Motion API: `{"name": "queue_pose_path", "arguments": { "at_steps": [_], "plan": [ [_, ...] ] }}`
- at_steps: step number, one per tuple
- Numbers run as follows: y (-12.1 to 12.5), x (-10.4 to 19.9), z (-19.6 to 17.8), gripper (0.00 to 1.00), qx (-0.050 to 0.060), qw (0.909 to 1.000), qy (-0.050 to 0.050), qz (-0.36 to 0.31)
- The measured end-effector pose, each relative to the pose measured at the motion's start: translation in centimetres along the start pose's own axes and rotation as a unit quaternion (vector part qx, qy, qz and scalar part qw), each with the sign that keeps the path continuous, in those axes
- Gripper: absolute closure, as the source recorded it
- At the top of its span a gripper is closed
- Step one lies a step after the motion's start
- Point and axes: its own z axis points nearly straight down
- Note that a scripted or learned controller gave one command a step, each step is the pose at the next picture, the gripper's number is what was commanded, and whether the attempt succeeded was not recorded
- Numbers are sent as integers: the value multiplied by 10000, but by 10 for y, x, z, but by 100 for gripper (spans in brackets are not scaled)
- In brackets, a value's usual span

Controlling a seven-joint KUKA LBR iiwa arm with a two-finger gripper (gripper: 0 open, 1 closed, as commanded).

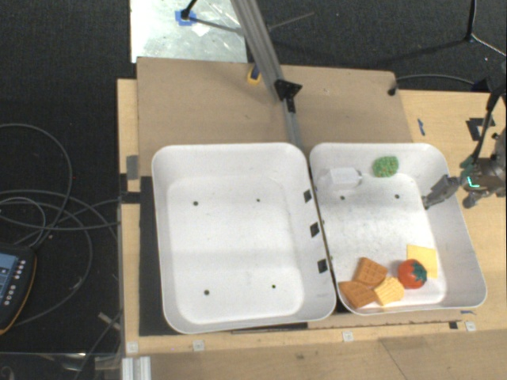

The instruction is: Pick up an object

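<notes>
Currently: approach step, nothing grasped.
End effector (451, 190): at right bin's (455, 236) right rim; opening cannot be told.
Objects: red tomato (412, 273), yellow cheese wedge (422, 256), waffles (371, 282) clustered near front; green piece (386, 166) at back.
Next: move inward, descend over one item.

- Two bins sat side by side on the table (348, 85).
- The right bin (455, 236) held a tomato (412, 274) near its front, beside three waffles (371, 283).
- A small round thing (386, 166) lay at its back.
</notes>
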Motion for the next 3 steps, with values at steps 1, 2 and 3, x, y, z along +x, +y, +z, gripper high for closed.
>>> {"name": "queue_pose_path", "arguments": {
  "at_steps": [1,2,3],
  "plan": [
    [7,2,60,0,24,10000,7,11],
    [12,8,119,0,26,10000,9,7],
    [12,9,154,0,19,10000,5,16]
  ]
}}
